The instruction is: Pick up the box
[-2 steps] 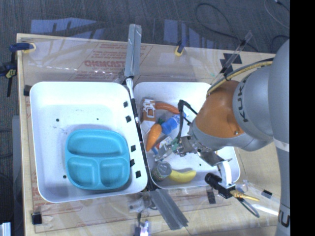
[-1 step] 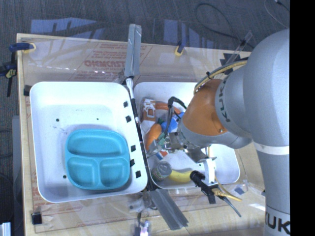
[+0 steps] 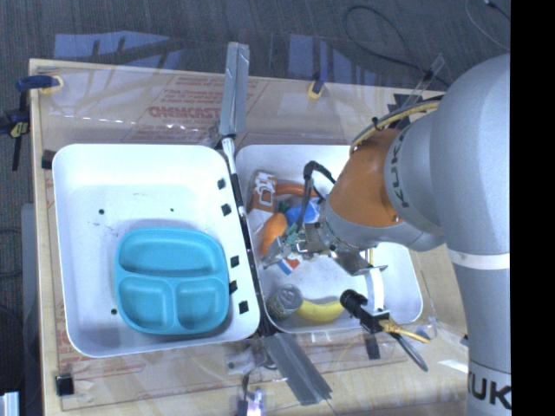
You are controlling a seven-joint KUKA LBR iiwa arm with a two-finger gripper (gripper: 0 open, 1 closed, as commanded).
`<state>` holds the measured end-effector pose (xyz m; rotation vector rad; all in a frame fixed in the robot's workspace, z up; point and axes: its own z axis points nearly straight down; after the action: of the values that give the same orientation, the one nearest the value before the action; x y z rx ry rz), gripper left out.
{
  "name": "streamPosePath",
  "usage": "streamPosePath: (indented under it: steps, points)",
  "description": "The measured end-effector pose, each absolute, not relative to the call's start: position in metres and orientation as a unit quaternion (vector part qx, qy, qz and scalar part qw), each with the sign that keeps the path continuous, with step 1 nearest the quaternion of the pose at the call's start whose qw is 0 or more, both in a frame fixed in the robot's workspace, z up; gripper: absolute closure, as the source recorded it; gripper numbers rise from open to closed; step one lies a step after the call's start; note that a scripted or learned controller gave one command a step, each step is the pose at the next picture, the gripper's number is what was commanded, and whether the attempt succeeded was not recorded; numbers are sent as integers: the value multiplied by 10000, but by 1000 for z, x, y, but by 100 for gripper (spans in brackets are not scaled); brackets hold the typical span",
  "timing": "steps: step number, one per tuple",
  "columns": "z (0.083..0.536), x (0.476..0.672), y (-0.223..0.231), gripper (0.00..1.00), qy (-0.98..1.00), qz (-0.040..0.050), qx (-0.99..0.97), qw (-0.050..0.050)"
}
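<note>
We see the box (image 3: 263, 190) in the right bin (image 3: 408, 306), close to the far left corner, just beside the divider between the two bins. It is small, white and orange, with some printing we cannot read. It seems to lie tilted, one end toward the bin's far wall, though its exact pose is hard to tell. Its right side is partly hidden by the arm's parts. An orange carrot-like item (image 3: 272, 230) lies just in front of it, near or touching; we cannot tell which.
</note>
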<state>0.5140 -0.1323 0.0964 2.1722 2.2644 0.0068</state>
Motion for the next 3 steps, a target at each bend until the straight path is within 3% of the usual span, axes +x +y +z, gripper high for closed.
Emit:
streamPosePath:
  steps: [1,2,3]
  points:
    - [137,496,-138,0,6633,-9,7484,-11]
    - [91,516,-131,0,6746,-17,7382,-30]
    - [100,515,-132,100,6755,-32,7373,-48]
